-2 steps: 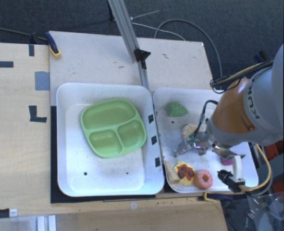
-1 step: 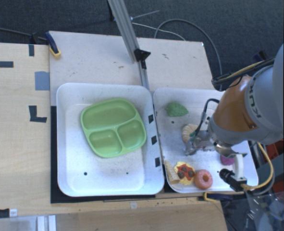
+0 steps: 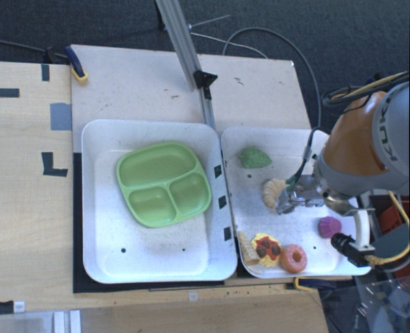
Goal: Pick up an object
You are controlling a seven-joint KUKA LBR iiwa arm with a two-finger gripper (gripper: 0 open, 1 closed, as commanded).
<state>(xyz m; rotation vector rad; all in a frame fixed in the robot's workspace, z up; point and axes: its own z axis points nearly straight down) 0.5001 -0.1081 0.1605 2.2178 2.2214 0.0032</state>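
In the right bin (image 3: 260, 134) my gripper (image 3: 286, 203) hangs low beside a tan, shell-like toy (image 3: 272, 191), which lies just to its left and touches or nearly touches the fingertips. A green leafy toy (image 3: 254, 158) rests near the bin's back. A purple lump (image 3: 329, 225) sits to the right of the gripper. At the front edge lie a pizza slice (image 3: 263, 248) and a pink donut (image 3: 293, 258).
The left bin (image 3: 97, 186) holds a green divided plate (image 3: 164, 183). A grey metal pole (image 3: 184, 37) slants over the bench toward the seam between the bins. My arm's orange band (image 3: 354, 141) overhangs the right bin's right side.
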